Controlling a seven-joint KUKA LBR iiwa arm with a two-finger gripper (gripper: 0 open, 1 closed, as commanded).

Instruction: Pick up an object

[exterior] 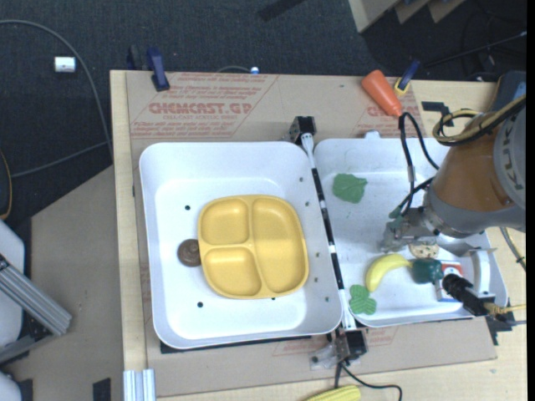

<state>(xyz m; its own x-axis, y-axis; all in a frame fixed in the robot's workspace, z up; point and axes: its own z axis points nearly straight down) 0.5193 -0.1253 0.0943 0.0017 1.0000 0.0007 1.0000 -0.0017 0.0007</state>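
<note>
- The grey arm with its orange band (468, 170) reaches in from the right and hangs low over the right-hand shallow white bin (368, 153); its pincer (407, 234) sits near the bin's middle.
- Whether the pincer is wide or narrow I cannot tell; the wrist hides most of it, and nothing shows gripped in it.
- The likeliest thing to pick, by my reading, is the small yellow plastic banana (383, 269), lying on the bin floor just below and to the left of the pincer.
- Just beside the banana's right end lies a small dark teal object (425, 269), close enough to get in the way.
- A green leafy toy piece (349, 187) rests near the bin's upper part, well apart from the arm; another small green piece (362, 302) sits by the lower left corner, near the banana's lower tip.
- The left white bin (167, 182) holds a yellow plastic divided plate (251, 246) with a small brown round object (190, 252) touching its left edge.
- To do the grasp well, I would centre over the banana's middle, turn the pincer across its narrow width, keep clear of the teal object, and descend fully before closing.
- The curved, smooth banana may roll or slip if caught near a tip.
</note>
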